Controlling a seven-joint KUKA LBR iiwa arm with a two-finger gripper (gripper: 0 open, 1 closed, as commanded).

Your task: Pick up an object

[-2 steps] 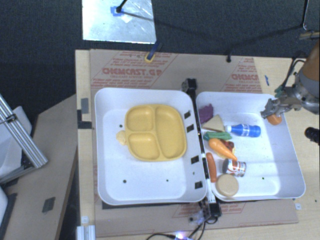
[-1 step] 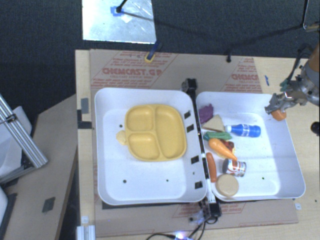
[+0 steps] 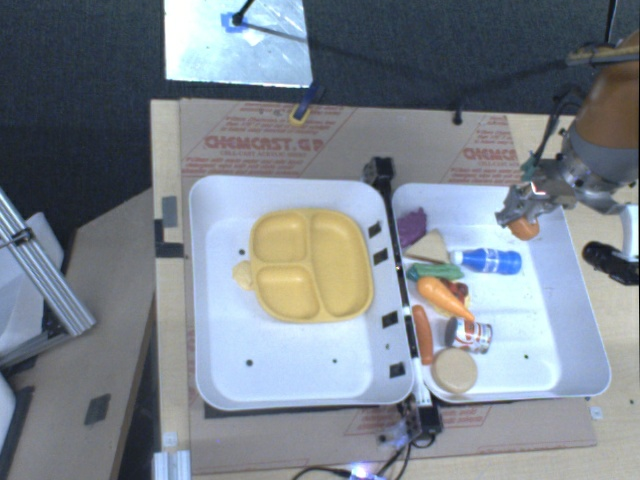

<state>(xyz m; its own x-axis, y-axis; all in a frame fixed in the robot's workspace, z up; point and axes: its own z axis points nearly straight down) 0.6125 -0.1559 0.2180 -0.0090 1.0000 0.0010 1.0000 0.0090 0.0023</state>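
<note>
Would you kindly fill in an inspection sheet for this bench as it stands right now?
Surface: bench with two white bins, left bin and right bin, side by side.
Job's things: in the right bin, blue bottle, carrot, can, round tan piece, purple item.
Clutter: yellow divided tray in the left bin.
Grippers: gripper over the right bin's far side, with something orange at its tip.
Cables: black cable behind the bench.
Surroundings: dark carpet, metal plate.

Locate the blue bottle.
The blue bottle lies in the right bin, just right of the sandwich wedge and above the carrot.
</note>
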